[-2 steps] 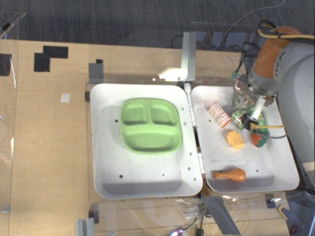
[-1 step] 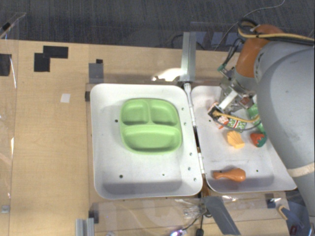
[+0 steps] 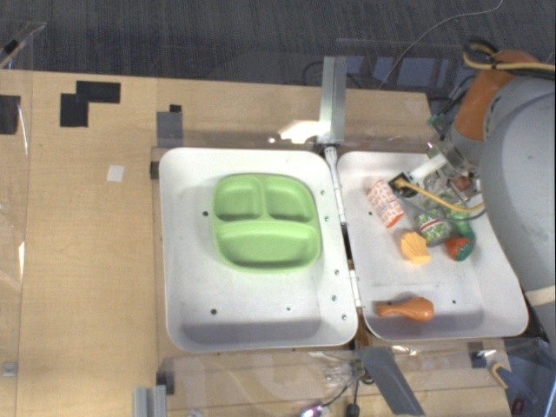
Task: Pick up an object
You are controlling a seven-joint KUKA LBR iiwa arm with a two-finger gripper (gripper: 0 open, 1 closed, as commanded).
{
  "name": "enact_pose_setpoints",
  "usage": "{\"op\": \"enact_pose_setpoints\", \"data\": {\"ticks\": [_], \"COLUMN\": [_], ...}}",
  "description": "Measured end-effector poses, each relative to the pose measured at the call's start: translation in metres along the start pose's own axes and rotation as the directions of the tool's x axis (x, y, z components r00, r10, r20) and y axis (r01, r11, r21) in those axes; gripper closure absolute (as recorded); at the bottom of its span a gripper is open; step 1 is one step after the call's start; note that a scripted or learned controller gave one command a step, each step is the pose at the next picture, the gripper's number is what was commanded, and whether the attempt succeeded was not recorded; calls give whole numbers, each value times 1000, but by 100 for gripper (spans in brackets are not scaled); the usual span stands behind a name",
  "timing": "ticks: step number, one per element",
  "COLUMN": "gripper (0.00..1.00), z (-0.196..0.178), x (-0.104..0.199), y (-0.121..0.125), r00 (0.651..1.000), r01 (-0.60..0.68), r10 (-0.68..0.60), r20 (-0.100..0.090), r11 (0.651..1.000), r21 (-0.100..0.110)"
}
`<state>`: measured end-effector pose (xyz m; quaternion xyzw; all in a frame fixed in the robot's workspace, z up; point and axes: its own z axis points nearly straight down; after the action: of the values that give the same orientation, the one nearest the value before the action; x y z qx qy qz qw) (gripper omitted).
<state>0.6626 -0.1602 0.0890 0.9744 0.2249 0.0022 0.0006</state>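
Pincer: we see the pincer (image 3: 449, 179) low over the far part of the right bin (image 3: 382, 272), at the end of the grey arm (image 3: 512, 146); we cannot tell how far open it is, and we see nothing held in it.
Nearest thing: a green-and-white packet (image 3: 433, 226) lies just on the near side of the pincer, close under it.
Other candidates: a red-and-green fruit (image 3: 460, 248) sits just beyond the packet from the pincer. A yellow piece (image 3: 415, 248) lies near the packet, toward the bin's middle. A white-and-red can (image 3: 383, 203) lies on its side, off toward the divider between the bins. An orange drumstick shape (image 3: 407, 309) rests well apart, by the near wall.
Step in hand: we judge this to be the approach, with no grasp made yet.
Best target: we favour the packet or the fruit, since each asks only a short move toward the near side.
How to do it well: we centre over one thing alone and come straight down. We span its narrow width and close only once low around it.
Risk: packet, fruit and yellow piece lie close together, so an off-centre descent could nudge a neighbour or pinch two at once. The can may roll.
Elsewhere: the green divided plate (image 3: 265, 221) in the left bin (image 3: 187, 233) lies far from the pincer, and we leave it.
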Motion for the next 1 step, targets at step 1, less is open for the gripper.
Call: {"op": "enact_pose_setpoints", "data": {"ticks": [1], "gripper": [100], "z": [1], "x": [-11], "y": [16], "r00": [975], "r01": [-223], "r10": [223], "r20": [-3], "r11": [975], "r21": [4]}}
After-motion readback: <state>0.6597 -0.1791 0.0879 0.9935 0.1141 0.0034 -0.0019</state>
